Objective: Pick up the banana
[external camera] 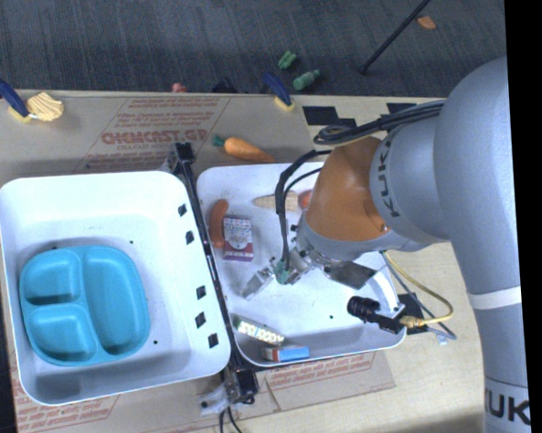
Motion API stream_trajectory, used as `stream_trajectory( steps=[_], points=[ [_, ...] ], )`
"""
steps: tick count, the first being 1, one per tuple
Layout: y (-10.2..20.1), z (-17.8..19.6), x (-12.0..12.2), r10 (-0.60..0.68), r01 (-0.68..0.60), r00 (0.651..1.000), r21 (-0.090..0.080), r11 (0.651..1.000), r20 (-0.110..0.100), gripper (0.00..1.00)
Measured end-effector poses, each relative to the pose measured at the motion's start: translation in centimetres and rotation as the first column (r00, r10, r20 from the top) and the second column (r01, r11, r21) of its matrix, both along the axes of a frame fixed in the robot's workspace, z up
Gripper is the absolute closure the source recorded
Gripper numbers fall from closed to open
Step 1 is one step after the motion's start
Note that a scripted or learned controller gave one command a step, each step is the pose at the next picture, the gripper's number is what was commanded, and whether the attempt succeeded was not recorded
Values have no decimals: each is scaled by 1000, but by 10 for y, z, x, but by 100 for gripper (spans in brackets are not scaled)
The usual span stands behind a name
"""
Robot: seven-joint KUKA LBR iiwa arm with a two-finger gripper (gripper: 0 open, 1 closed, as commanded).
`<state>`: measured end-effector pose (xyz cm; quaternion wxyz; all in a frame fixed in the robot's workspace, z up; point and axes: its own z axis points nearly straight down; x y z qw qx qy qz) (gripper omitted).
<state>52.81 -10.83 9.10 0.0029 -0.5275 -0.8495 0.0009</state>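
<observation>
Arm over the right bin on a cardboard-topped table, dark carpet beyond.

The left bin holds a smooth blue divided tray. In the right bin, a pale curved tip, apparently the banana, pokes out from under the arm at the far wall, beside a sausage and a small can. The end effector hangs mid-bin; I cannot tell if it is spread or closed.

"chemcast gp" in red on the cardboard sheet (faint); "kuka" on the arm
</observation>
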Motion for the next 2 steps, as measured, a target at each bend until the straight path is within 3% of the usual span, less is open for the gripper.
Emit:
stream_trajectory(
  steps=[1, 2],
  points=[
    [10, 1, 87, 123, -123, 992, -2, 992, 5, 0],
    [-51, 77, 86, 320, -320, 947, -3, 947, 5, 0]
  ],
)
